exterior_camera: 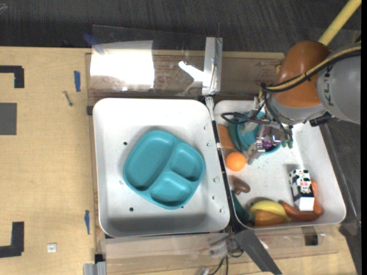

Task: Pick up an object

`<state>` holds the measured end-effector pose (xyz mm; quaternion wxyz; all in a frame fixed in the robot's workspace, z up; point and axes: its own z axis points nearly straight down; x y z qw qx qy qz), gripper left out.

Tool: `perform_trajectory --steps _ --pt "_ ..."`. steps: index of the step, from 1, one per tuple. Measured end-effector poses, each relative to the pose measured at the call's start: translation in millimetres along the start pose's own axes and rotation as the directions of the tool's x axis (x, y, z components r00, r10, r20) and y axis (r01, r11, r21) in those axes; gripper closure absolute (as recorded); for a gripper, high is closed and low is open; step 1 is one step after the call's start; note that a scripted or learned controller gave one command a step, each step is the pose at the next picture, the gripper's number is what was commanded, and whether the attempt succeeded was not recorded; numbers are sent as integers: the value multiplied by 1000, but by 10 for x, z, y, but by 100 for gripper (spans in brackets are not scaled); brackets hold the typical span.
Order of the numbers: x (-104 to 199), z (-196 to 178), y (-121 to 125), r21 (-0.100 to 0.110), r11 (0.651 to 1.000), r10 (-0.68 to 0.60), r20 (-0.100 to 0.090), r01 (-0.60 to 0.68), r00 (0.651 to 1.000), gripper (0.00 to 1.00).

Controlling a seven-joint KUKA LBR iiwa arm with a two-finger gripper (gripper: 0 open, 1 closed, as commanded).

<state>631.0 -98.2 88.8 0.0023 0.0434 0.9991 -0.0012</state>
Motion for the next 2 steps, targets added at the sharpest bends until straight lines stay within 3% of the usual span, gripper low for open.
perform_trajectory --steps 1,2 --pt "488 -9 -15 -2 999 44 11 -44 999 0" --pt "455 -5 24 -6 982 190 9 -190 982 0"
